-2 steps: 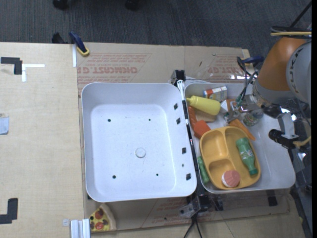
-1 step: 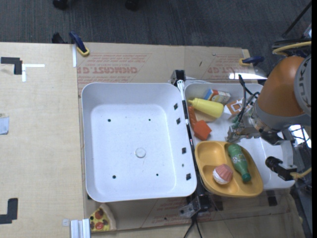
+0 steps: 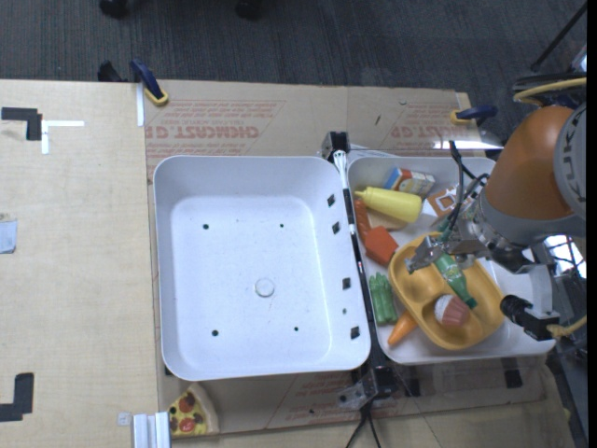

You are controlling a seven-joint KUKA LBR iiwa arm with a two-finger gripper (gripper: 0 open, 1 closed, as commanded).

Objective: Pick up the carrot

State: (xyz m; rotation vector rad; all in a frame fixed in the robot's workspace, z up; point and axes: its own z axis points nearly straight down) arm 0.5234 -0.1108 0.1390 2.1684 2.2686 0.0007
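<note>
The arm (image 3: 536, 171) reached in from the right over the right-hand bin (image 3: 522, 343); its gripper (image 3: 438, 248) hung above the near rim of a yellow bowl (image 3: 424, 297); whether anything sat between the jaws, or how far apart they stood, could not be told from here, the tips being lost against the clutter.

The carrot (image 3: 402, 329) lay at the lower left of the right bin, just beside the bowl's outer wall, its orange tip pointing down-left; a green ridged piece (image 3: 381, 299) lay just left of it, against the bin's inner wall; the carrot was apart from the gripper.

In the bowl: a green bottle-like item (image 3: 457, 280) and a pale pink-and-white piece (image 3: 453, 313). Farther up the same bin: an orange-red block (image 3: 380, 244), a yellow bottle (image 3: 394, 203), a small printed carton (image 3: 410, 179).

The left bin (image 3: 187, 343) held one small white disc (image 3: 265, 288) near its middle; a pizza-slice toy (image 3: 189, 413) lay on the bench below that bin's near corner.
</note>
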